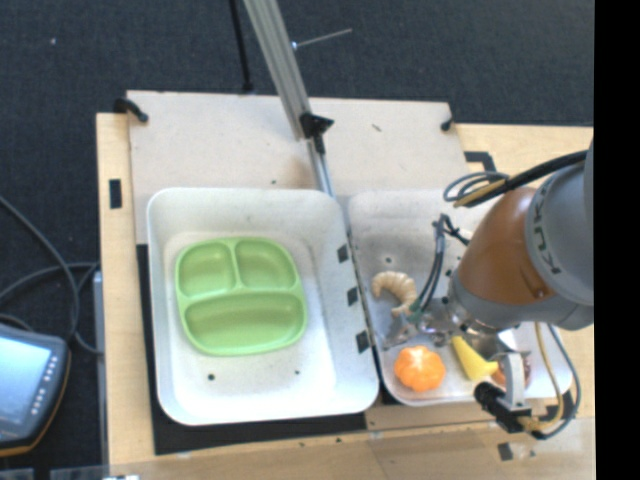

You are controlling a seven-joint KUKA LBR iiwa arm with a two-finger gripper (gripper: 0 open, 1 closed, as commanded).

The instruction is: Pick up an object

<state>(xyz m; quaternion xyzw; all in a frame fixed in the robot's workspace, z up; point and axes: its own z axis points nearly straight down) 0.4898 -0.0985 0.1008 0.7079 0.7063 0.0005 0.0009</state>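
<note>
From the overhead camera, the worktop (pixel 120 268) carries two white bins side by side. The left bin (pixel 250 388) holds a green divided plate (pixel 240 295), lying flat near its middle. The right bin (pixel 400 218) is where the action is: the grey arm (pixel 560 258) with its orange band reaches in from the right and leans low over the bin's near right part. The end effector (pixel 432 320) sits under the wrist, and whether it is open or closed, or has anything in its grasp, cannot be told from here. An orange (pixel 420 368) rests at the bin's front edge, just below the wrist. A yellow piece, maybe a banana (pixel 472 358), lies just beside it to the right. A tan curled object (pixel 395 287) sits further back, near the wrist.
</note>
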